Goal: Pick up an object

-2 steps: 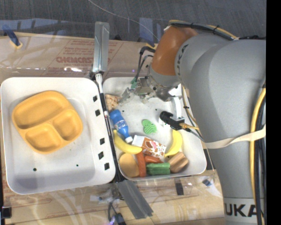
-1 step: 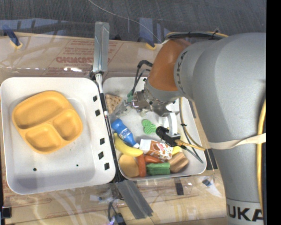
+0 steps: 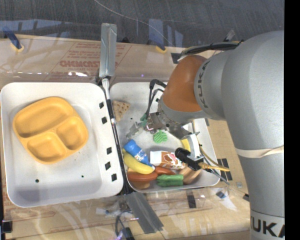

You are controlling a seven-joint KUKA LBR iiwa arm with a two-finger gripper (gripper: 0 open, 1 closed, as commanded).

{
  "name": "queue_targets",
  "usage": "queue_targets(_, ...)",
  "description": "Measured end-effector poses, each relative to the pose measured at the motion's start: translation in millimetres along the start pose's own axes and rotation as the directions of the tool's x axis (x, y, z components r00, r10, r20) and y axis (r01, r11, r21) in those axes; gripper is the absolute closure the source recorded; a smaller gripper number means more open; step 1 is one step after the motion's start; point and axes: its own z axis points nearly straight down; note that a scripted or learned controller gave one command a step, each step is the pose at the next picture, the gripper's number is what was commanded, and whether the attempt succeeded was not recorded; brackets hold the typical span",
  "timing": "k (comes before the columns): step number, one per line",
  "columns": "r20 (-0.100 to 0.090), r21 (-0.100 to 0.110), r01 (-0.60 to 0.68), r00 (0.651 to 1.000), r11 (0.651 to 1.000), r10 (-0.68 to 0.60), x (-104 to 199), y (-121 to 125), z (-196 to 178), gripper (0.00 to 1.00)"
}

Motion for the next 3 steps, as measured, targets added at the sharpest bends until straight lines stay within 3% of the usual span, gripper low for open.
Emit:
queue_targets(1, 0.001, -0.002, -0.253, 0.968, 0.968, 0.253, -18.2, 19.9, 3.1, 0.00)
queue_targets(2, 0.002, 0.000, -0.272, 0.962, 0.962, 0.272, -44.9, -43.7, 3.0, 0.00)
queue_targets(3, 0.000, 0.000, -0.275, 0.961, 0.961, 0.275, -43.2, -8.2, 3.0, 0.00)
